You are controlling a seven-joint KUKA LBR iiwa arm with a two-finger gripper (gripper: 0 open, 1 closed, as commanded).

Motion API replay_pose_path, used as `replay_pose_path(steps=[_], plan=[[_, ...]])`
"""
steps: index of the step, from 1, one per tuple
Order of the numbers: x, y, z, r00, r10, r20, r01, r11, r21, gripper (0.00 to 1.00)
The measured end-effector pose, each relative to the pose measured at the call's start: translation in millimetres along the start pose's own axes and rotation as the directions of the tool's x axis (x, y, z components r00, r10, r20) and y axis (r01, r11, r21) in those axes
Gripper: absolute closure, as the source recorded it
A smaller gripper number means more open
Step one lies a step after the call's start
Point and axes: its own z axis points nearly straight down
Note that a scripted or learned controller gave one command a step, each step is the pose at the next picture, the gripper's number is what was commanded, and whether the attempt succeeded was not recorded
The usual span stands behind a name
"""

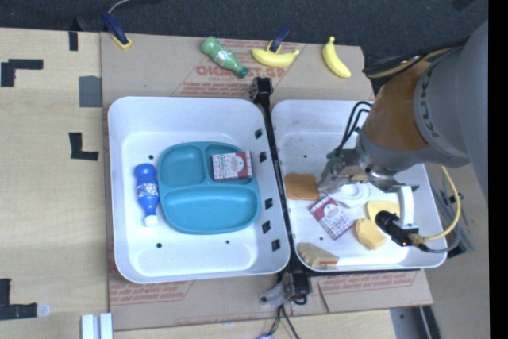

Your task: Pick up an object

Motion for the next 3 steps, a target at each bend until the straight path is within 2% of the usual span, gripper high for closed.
replay_pose_path(steps=[1,2,3], plan=[[0.1,-0.4,0.8,1.000,0.000,0.000,0.000,1.000,0.002,0.00],[9.2,-32.6,10.6,1.000,-0.001,-0.001,0.001,1.000,0.002,0.00],[6.9,-49.5,10.7,1.000,-0.001,0.000,0.001,1.000,0.000,0.00]])
